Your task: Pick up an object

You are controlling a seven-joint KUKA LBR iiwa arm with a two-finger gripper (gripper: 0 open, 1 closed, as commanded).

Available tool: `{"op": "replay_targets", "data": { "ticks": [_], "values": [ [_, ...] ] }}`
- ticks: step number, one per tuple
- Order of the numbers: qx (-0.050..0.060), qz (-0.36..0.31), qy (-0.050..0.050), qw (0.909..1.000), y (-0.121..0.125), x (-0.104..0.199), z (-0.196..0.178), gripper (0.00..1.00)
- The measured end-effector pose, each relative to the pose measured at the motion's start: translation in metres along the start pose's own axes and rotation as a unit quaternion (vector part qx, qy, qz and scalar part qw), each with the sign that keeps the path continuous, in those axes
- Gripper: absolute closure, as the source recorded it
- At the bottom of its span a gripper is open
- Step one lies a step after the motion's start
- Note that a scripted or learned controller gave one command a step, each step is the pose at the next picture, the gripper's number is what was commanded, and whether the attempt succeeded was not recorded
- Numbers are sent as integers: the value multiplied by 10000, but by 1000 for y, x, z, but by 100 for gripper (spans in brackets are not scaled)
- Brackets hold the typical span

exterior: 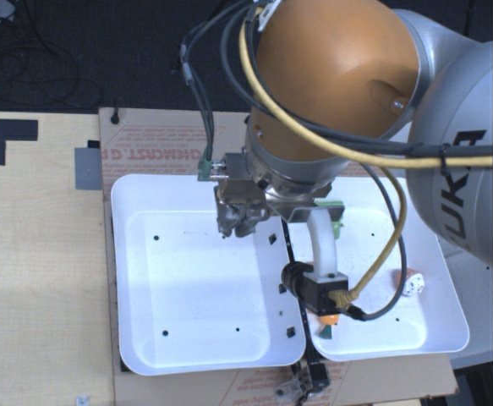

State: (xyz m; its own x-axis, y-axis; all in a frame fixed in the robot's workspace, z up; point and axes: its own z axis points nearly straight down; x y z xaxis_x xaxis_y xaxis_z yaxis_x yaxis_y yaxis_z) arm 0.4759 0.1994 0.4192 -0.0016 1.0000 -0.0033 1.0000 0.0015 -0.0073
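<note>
1. The arm point(453, 134) is the largest item. It enters from the right, and its orange band point(339, 57) covers the upper middle of the view. On the grey casing we read the dark letters point(464, 184) "UK", turned on their side and cut off at the casing's edge. They are part of the KUKA name.

2. The bench point(35, 269) is pale. A black patch point(9, 138) and a grey patch point(85, 167) sit on its far left part.

3. A brown card point(157, 129) lies under both bins. It carries red print point(157, 153) that stands upside down to the camera. We cannot read it with confidence.

4. The left bin point(195, 299) is white, with a few small dark dots in its floor. The right bin point(436, 320) is also white and sits just beside it, the two meeting along the middle.

5. The claw point(227, 225) hangs over the far right corner of the left bin, near the wall next to the right bin. We cannot tell whether it is released or clenched, because its dark body blocks the view.

6. The task's things lie in the right bin, apart from the claw:
- The green piece point(337, 212) is on the far side, partly hidden by the arm's fittings.
- The cube point(411, 286), white with small red marks, is near the right wall.
- The orange piece point(329, 319) is near the front left corner, partly hidden.
</note>
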Motion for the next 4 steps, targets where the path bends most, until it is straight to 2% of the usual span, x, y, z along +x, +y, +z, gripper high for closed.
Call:
{"op": "replay_targets", "data": {
  "ticks": [1,2,3,4],
  "values": [
    [5,5,-2,10000,0,0,0,0],
    [20,2,-8,10000,1,-1,-9,100],
    [-59,-17,33,10000,3,44,-92,100],
    [1,-39,-2,10000,2,44,-97,100]
  ]
}}
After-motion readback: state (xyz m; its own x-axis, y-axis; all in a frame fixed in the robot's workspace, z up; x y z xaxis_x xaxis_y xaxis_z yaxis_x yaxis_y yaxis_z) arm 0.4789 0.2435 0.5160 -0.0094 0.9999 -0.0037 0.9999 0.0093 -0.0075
